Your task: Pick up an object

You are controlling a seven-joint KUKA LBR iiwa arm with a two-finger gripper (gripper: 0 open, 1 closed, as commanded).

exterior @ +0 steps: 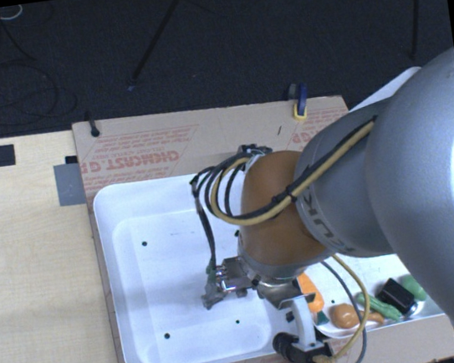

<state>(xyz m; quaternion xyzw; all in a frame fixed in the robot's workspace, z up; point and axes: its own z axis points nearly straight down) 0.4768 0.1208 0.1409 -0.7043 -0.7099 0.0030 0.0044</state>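
Jaw state: cannot tell, too small and dark to read | gripper (220, 288) low over left bin (163, 262) floor | candidates in right bin (404, 319): orange piece (310, 287), green piece (383, 307) | orange long axis apparently near-to-far, partly hidden | advice: shift right, align jaws across the long axis before descending

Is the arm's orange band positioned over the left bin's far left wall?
No. The orange band sits near the junction of the two bins, well right of the left bin's left wall.
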